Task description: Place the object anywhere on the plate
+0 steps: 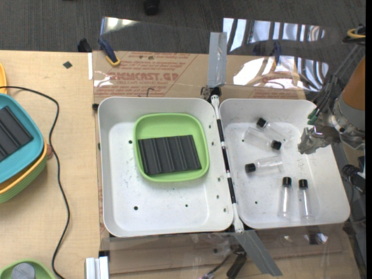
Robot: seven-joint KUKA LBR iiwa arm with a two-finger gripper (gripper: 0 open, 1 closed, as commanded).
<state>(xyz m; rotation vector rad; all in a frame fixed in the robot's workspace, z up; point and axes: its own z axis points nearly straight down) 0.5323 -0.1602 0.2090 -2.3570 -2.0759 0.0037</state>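
Two shallow white bins are seen side by side from above. The left bin [116, 208] holds a green plate [142, 127], set toward twelve o'clock within it so that it can be reached from the right; a dark ribbed mat [170, 154] lies flat across the plate's middle.

The right bin [331, 214] holds the objects to be picked: five clear vials with black caps, scattered and lying on their sides. One vial [254, 136] lies at about eleven o'clock in the bin, with a loose-looking black cap [276, 145] near it. A second vial [264, 165] lies near the centre. Two more, vial three [286, 196] and vial four [304, 197], lie parallel at about five o'clock, caps pointing toward twelve. None has been placed on the plate.

The arm [351, 106] enters from three o'clock, bent down over the right bin's edge. The gripper [308, 143] hangs at about two o'clock in that bin, above bare floor, apart from every vial. Nothing is seen between its fingers; whether they stand apart or together cannot be told.
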